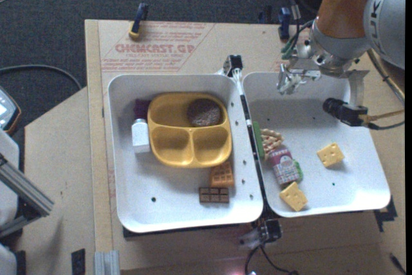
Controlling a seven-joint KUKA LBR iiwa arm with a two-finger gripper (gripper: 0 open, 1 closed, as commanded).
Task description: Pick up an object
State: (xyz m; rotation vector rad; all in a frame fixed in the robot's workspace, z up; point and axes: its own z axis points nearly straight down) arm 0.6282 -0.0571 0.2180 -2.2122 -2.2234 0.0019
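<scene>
Your pick candidates in right bin (360, 170): cheese wedge (329, 155) right, second cheese wedge (293, 196) near edge, pink packet (285, 166) and waffle sticks (270, 138) left of centre. Tool (291, 81) hovers over far left corner, holding nothing; finger spread unclear. Left bin (122, 138): yellow divided plate (190, 138).

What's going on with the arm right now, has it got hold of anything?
Nothing shows between its fingers. The gripper hangs over the far end of the right bin, above bare floor. The two cheese wedges and the small packet lie nearer the camera in that bin. The yellow tray sits in the left bin.
</scene>
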